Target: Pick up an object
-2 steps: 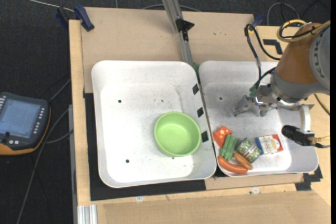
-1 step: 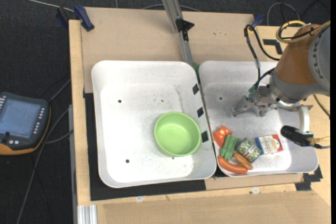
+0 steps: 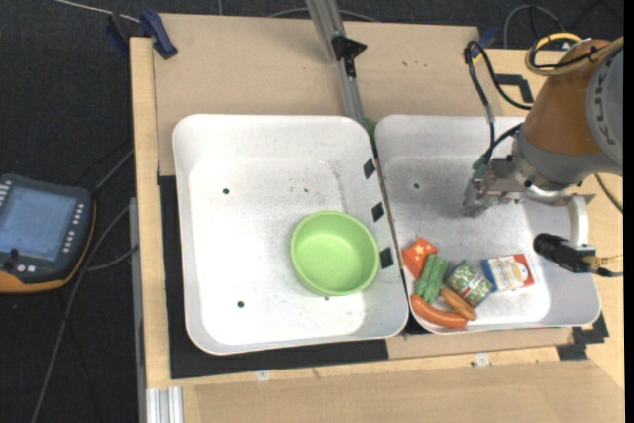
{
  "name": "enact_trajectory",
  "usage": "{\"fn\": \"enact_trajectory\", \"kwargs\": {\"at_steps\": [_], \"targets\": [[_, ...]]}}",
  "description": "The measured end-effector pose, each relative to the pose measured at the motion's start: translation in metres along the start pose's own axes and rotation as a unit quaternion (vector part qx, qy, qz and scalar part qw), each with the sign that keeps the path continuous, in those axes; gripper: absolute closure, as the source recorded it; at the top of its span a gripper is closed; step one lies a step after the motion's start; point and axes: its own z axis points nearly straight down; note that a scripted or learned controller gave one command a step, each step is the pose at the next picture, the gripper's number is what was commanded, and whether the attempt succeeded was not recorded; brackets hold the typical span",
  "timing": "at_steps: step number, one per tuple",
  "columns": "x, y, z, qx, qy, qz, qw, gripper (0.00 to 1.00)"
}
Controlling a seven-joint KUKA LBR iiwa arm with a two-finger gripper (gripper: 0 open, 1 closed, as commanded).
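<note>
Clutter is gathered at the right bin's [image 3: 416,175] six o'clock edge: a red piece [image 3: 420,253], green vegetables [image 3: 432,278], an orange sausage [image 3: 439,314] and a packet [image 3: 507,271], all likely targets. The gripper [image 3: 481,197] is poised at their twelve o'clock above bare floor, nothing seen between it; its opening cannot be told. A green bowl [image 3: 335,253] sits apart in the left bin [image 3: 198,213].

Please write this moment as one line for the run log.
arm: over right bin | gripper: low over bare floor | items: clustered at near edge, apart from gripper | green bowl: left bin | pick: not yet
</note>
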Motion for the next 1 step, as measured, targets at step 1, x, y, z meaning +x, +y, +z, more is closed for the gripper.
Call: {"fn": "enact_trajectory", "kwargs": {"at_steps": [1], "targets": [[0.0082, -0.0010, -0.0588, -0.002, 0.000, 0.000, 1.0000, 1.00]]}}
